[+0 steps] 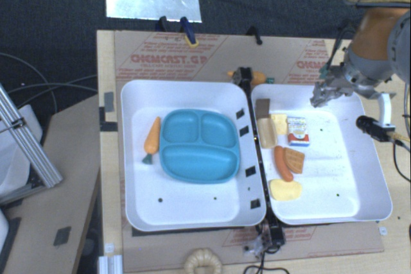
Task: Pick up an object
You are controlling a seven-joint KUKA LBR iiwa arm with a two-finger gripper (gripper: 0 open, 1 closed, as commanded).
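The claw (321, 98) hovers over the right bin's (359, 202) far edge; its grip state perhaps cannot be told.

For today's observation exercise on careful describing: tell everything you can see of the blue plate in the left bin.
The blue plate is a rounded, light blue tray that looks like smooth plastic, split by raised ridges into three compartments: two smaller ones at the back and one long one at the front. Nothing lies in any of them. It rests flat on the floor of the left bin, about in the middle. A toy carrot lies just to its left, close to its rim; whether they touch cannot be told.
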